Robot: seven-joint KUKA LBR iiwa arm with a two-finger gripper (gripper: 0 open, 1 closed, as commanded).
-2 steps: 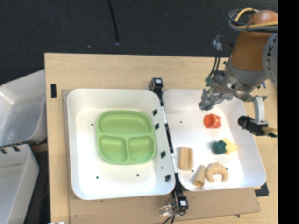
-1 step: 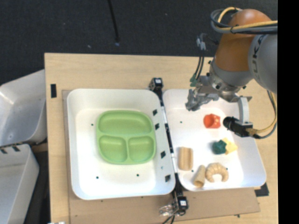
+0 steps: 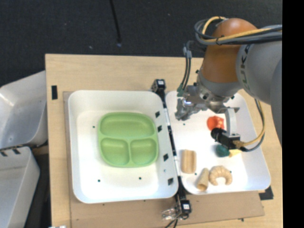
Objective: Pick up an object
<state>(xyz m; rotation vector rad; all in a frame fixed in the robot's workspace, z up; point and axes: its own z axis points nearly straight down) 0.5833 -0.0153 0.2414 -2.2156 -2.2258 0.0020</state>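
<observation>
Wooden bench (image 3: 57, 70) under two white bins. Left bin (image 3: 76, 175) holds green divided plate (image 3: 128, 139), three compartments, lying flat near centre. Right bin (image 3: 251, 175) holds my targets: croissant (image 3: 221, 175) near front edge, tan cylinder (image 3: 188, 161) just left of it, small pale roll (image 3: 203, 179) between them, orange-red piece (image 3: 214, 122) and teal piece (image 3: 222, 150) under my wrist cabling. My gripper (image 3: 183, 112) hangs over right bin's back-left corner, near divider; cannot tell finger state. Nothing seen between them.

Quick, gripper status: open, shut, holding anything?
Gripper: over the right bin, open or shut cannot be told; nothing seen between its fingers.
</observation>
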